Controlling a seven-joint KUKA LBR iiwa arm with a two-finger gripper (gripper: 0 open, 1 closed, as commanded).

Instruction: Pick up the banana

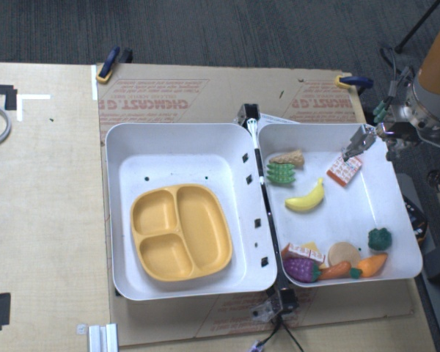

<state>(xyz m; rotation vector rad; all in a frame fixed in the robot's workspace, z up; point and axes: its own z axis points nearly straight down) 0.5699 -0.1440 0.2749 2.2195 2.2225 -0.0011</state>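
The yellow banana (pixel 306 198) lies on the floor of the right bin (pixel 396 196), near the bin's middle, with its curve opening up and to the left. My gripper (pixel 358 145) hangs over the bin's upper right part, up and to the right of the banana and well apart from it. Its tip is just above a red and white packet (pixel 345 171). Nothing shows in its grasp.
A yellow divided plate (pixel 180 231) sits in the left bin (pixel 121 196). Around the banana are a green toy (pixel 281 172), a tan bread piece (pixel 287 158), purple grapes (pixel 301 268), a carrot (pixel 370 265), broccoli (pixel 379 238) and a tan disc (pixel 343 253).
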